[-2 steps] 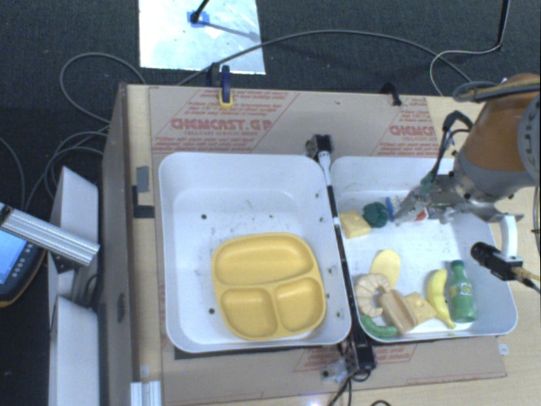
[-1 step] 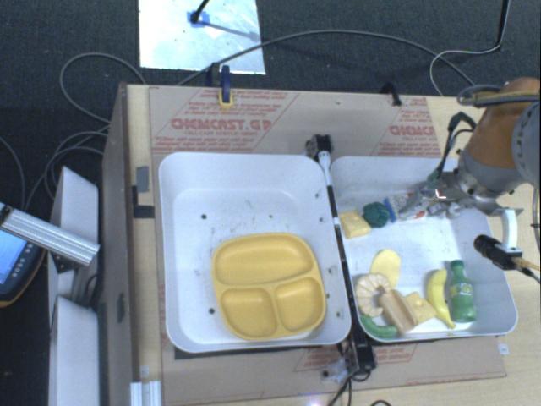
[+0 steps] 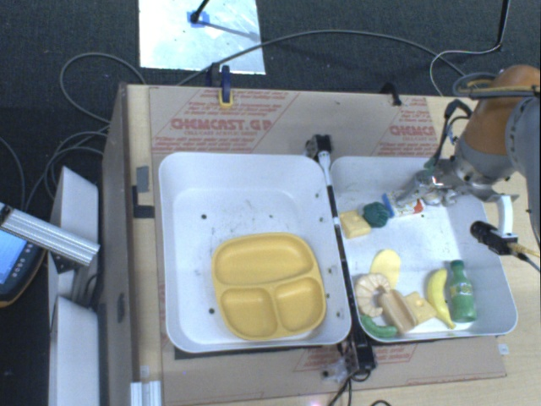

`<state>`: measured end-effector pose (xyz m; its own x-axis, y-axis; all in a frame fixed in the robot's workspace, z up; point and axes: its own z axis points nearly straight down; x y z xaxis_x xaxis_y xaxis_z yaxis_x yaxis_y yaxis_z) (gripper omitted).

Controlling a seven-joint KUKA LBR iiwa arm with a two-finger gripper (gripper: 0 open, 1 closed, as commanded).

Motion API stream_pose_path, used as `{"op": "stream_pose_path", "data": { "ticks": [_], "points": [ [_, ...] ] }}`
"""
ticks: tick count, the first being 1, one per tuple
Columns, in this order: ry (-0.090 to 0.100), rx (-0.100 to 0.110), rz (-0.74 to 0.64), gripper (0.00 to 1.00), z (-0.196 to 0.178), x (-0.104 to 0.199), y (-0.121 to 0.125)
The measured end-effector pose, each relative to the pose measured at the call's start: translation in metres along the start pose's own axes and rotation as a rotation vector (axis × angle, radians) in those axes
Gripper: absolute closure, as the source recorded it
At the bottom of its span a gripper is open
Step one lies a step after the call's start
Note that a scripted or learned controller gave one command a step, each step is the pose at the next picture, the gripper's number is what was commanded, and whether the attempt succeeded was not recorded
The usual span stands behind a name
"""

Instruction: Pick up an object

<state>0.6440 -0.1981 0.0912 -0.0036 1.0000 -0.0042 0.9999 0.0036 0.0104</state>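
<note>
1. While the gripper (image 3: 420,194) hangs over the upper part of the right bin (image 3: 482,252), a dark teal object (image 3: 377,214) sits just at its seven o'clock, close by yet apart from the metal tip.
2. Whether the fingers are apart or together, I cannot tell; the tip is a small bright blur, and nothing is seen between them.
3. At nine o'clock from the teal piece, a pale yellow block (image 3: 355,224) lies against the divider side of that bin.
4. Down at six o'clock, a yellow oval piece (image 3: 386,266) rests mid-bin, with a ring-shaped toy (image 3: 370,291) and a tan wedge (image 3: 401,309) crowded just below it.
5. Over at four o'clock, a yellow banana (image 3: 437,294) lies just beside a green bottle (image 3: 461,292) near the bin's lower right corner.
6. A green item (image 3: 378,329) peeks out along the bottom rim.
7. The grey arm (image 3: 507,134) with its orange band comes in from three o'clock.
8. Across the divider, at nine o'clock, the left bin (image 3: 194,201) holds a yellow divided tray (image 3: 269,284) in its lower half.
</note>
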Motion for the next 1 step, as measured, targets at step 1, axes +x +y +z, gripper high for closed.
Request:
{"op": "stream_pose_path", "data": {
  "ticks": [1],
  "points": [
    [0.003,0.006,0.002,0.0,-0.0527,-0.0087,-0.0632]
  ]
}}
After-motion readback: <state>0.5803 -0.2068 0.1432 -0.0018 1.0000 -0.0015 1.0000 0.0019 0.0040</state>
